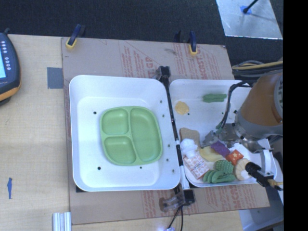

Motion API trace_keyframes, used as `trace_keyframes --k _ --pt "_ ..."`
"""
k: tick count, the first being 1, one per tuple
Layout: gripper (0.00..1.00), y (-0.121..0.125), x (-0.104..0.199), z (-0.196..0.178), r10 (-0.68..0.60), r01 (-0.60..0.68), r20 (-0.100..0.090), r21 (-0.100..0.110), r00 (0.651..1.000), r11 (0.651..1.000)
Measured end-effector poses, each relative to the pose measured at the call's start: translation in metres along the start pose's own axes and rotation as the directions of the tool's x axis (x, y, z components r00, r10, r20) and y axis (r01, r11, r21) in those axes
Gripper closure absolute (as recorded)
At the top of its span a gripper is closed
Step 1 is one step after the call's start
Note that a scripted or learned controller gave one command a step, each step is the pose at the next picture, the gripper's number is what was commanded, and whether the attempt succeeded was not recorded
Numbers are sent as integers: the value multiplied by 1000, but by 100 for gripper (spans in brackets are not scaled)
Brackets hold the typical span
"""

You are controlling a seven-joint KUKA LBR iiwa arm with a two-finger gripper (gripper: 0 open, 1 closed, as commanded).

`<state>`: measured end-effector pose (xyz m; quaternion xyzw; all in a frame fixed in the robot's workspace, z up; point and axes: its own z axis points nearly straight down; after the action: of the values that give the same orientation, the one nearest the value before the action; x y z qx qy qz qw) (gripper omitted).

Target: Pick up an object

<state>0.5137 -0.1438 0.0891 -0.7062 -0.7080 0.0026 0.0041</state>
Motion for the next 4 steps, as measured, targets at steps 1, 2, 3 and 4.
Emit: trace_keyframes --k 1,2,3,4 --pt "100 3 -1 -13 -2 2 2 -5 1000 1000" --pt "100 37 -5 -100 -3 3 4 -17 1000 1000" --pt "100 -23 -3 -76 1 -1 0 0 1000 1000" --pt "0 -20 -3 -77 0 0 1 -6 1000 1000"
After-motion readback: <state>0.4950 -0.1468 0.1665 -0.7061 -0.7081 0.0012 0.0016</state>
